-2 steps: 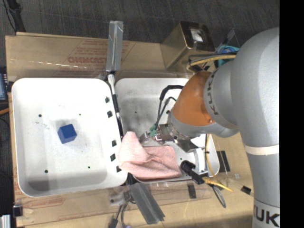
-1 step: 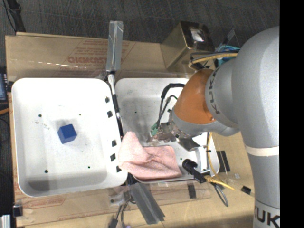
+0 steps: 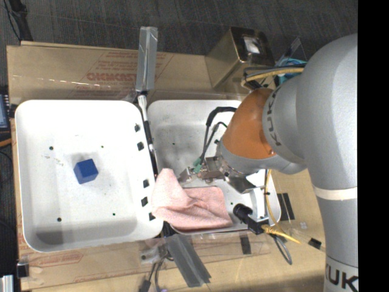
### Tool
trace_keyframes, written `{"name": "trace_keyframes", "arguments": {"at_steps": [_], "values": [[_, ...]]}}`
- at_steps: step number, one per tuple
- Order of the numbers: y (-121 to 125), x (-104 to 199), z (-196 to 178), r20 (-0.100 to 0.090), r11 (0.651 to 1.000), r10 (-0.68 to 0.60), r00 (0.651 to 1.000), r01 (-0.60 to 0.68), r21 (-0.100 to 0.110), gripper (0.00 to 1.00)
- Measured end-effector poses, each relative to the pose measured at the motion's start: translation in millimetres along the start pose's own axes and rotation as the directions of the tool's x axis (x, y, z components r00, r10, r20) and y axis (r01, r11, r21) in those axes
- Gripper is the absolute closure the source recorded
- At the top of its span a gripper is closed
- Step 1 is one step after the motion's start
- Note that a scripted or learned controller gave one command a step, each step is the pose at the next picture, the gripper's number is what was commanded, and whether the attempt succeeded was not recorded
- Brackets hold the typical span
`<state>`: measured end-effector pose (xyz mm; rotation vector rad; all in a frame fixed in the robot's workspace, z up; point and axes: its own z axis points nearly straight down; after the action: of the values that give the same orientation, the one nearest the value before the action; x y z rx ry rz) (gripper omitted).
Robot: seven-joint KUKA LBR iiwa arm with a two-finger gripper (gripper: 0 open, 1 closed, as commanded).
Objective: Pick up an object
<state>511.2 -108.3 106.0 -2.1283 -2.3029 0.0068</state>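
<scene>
Hand lowered over a pink cloth in the right bin.

In the camera view, the pink cloth [image 3: 185,202] is seen crumpled at the front left corner of the right bin [image 3: 176,117], with the hand [image 3: 203,170] just above its upper edge; whether the hand is apart or together cannot be told. A blue cube [image 3: 86,170] lies in the left bin [image 3: 36,163]. The cloth is judged soft, light and limp; a raised fold is best pinched.
</scene>
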Motion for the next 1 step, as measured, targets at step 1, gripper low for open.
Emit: {"name": "trace_keyframes", "arguments": {"at_steps": [1], "values": [[12.3,12.7,14.9,0.0,1.0,-0.03,1.0,0.03,-0.002,0.0]]}}
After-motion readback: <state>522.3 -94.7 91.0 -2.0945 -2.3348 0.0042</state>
